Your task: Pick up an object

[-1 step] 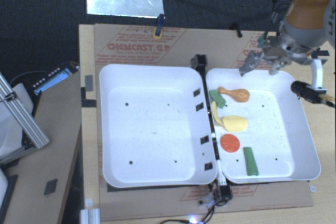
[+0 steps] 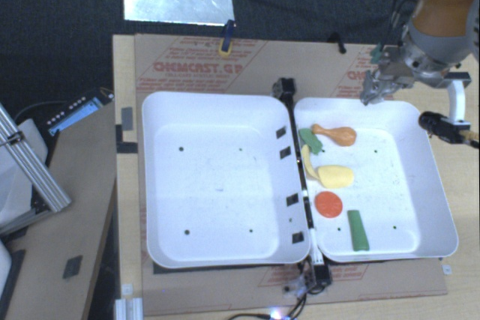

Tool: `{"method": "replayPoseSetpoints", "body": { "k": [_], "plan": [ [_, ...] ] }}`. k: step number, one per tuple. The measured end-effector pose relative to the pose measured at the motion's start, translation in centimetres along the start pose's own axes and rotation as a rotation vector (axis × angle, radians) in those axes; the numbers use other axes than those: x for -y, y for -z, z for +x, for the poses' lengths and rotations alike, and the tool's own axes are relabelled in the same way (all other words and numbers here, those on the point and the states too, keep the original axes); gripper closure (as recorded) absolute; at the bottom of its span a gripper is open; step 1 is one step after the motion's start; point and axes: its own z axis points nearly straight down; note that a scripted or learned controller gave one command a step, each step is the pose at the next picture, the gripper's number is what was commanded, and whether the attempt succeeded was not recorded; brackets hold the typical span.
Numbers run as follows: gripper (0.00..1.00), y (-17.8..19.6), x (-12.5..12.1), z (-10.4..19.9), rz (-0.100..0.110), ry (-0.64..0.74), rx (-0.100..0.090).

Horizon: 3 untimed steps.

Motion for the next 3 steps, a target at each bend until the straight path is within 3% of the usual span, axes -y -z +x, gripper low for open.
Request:
{"method": "replayPoseSetpoints", "body": {
  "k": [1,2,3],
  "plan": [
    [1.0,-6.2,-2.5,3.9,0.006,0.002,-0.001],
    [1.0,6.0,-3.5,3.6,-0.011,0.0,0.002],
    [1.0,-1.2,-3.3,6.6,0.008,0.001,-0.001]
  ]
}}
